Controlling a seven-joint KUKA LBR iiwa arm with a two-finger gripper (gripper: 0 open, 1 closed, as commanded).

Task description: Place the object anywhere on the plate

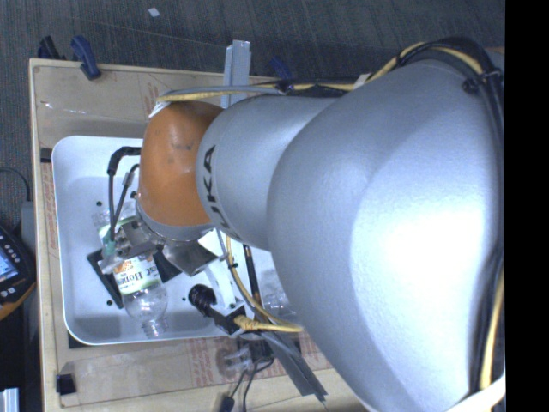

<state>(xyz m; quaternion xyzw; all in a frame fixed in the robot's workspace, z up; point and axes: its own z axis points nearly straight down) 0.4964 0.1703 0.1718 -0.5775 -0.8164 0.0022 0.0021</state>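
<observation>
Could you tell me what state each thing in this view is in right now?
Clear plastic bottle: lying on its side in the left bin, under the wrist.
Left white bin: holds the bottle, partly covered by the arm.
Arm: reaching in over the left bin.
Blue clamps: clipped on the bench's far edge.

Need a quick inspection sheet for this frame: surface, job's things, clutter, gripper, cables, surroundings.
Surface: white bin on a wooden bench; arm covers most of the view.
Job's things: clear plastic bottle with a white label lying in the bin beside a black flat item; plate nothing seen.
Clutter: nothing seen.
Gripper: gripper low over the bottle; grasp cannot be judged.
Cables: yellow and black cables run along the arm.
Surroundings: blue clamps on the bench edge; dark floor.
</observation>
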